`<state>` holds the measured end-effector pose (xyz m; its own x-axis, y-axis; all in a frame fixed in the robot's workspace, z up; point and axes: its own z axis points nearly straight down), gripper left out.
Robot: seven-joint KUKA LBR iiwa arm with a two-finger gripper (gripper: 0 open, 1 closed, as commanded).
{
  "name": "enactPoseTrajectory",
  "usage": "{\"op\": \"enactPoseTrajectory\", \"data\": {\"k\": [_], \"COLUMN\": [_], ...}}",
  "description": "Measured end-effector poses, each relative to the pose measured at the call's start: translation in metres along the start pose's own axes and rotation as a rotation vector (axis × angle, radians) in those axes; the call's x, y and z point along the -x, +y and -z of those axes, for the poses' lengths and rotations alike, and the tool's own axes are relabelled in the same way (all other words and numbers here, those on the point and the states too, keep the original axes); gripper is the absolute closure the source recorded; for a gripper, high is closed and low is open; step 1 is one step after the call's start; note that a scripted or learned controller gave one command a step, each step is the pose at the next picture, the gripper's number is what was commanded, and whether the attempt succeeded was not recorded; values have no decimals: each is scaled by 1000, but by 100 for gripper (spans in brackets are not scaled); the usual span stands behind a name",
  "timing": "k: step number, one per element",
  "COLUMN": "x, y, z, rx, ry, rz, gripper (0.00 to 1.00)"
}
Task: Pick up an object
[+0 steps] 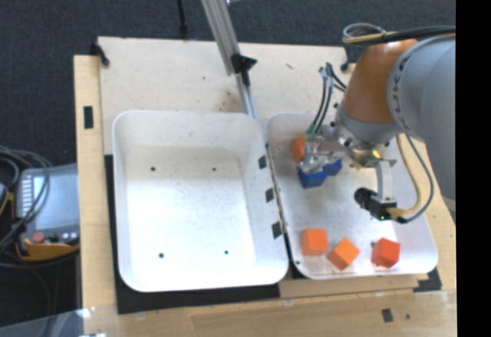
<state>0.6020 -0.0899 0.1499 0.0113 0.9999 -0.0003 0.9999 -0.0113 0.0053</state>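
Camera view looks down on a blue block (320, 173) lying in the upper left part of the right bin (410, 259), with an orange block (298, 148) just beside it at its upper left. Judging by its look, the blue block is small, rigid and light, likely smooth-faced, so it should be gripped across two flat opposite sides near the middle. Right above it sits the hand (315, 160), low and apparently touching the block's top, but whether it is spread, closed or gripping cannot be told from this angle. Three more orange blocks (314, 241) lie along the bin's lower edge, well apart from it. On the bench (153, 74), the left bin (123, 174) lies alongside.
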Motion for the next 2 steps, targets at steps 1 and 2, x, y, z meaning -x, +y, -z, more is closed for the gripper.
{"op": "enactPoseTrajectory", "data": {"k": [1, 2], "x": [0, 2], "y": [-3, -1], "z": [63, 115], "rx": [2, 2], "ry": [-1, -1], "rz": [8, 14], "gripper": [100, 100]}}
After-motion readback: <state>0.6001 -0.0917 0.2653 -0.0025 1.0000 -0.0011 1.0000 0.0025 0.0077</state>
